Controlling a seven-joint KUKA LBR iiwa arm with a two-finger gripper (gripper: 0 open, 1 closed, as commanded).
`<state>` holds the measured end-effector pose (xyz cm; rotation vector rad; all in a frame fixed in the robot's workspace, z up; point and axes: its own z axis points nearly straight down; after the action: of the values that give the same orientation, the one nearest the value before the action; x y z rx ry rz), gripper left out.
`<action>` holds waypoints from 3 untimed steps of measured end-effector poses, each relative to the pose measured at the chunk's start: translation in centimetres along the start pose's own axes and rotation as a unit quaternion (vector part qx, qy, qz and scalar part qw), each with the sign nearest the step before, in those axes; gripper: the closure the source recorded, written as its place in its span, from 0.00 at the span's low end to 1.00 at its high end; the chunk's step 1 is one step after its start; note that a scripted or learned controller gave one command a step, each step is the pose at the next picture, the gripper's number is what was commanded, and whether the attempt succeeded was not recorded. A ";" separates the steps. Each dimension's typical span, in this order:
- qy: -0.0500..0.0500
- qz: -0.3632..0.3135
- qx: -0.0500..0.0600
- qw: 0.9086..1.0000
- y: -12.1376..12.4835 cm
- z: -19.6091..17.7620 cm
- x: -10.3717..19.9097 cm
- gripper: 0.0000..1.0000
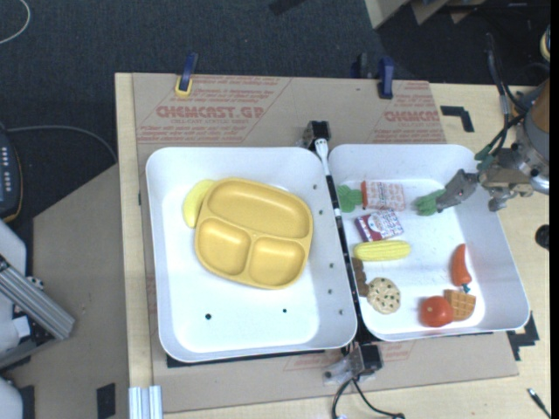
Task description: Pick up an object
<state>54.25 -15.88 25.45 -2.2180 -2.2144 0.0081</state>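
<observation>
White shallow plastic right bin (507, 269) on the desk holds toy food. Grey robot gripper (450, 195) hangs over its upper right; whether its fingers grasp is unclear. Small green plastic toy (427, 204) lies touching their tip.

In the right bin (498, 234), bare floor lies between the corn (382, 250) and carrot (460, 264), while the left bin (166, 234) is crowded by a yellow tray (253, 231), open along its front.
</observation>
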 end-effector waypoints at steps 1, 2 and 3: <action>-0.001 -0.001 -0.005 1.000 0.2 -0.5 0.0 0.00; 0.000 -0.001 -0.001 1.000 -0.8 5.3 0.3 0.00; 0.001 -0.001 -0.001 1.000 -1.0 10.1 1.2 0.00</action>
<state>53.15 -14.62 15.37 -2.2161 -2.2167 0.0046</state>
